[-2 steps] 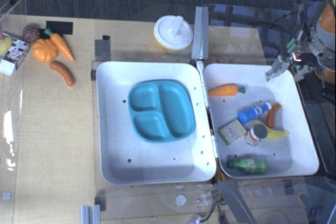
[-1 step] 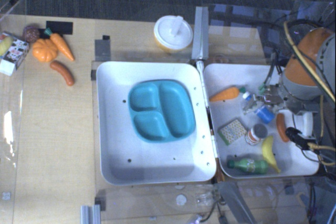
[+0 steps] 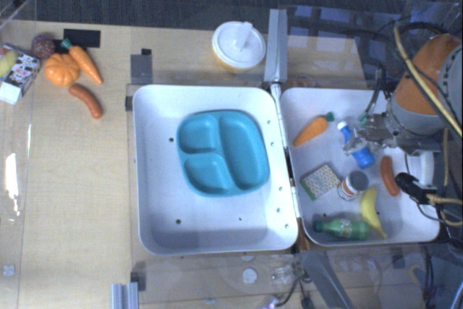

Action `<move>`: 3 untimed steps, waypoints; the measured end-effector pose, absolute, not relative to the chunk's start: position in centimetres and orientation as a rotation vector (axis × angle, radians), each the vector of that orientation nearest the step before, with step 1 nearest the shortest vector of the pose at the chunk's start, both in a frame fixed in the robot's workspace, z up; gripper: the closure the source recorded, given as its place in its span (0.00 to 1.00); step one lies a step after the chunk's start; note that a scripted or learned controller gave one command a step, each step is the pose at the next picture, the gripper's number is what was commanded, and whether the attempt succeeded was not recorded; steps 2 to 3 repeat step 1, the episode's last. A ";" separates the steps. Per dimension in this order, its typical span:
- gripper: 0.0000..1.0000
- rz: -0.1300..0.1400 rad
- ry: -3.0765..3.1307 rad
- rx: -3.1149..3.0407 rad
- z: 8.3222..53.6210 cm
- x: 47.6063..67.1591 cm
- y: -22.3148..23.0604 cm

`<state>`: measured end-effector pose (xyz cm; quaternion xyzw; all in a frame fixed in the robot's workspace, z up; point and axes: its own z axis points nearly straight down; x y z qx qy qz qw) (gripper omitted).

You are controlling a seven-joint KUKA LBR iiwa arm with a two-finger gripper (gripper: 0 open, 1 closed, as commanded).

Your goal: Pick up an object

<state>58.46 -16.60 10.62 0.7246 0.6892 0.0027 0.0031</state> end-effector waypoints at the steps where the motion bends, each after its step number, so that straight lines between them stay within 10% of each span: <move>1: 1.00 0.005 2.083 2.348 19.6 58.7 -11.5; 3: 1.00 0.005 2.083 2.348 19.6 58.7 -11.5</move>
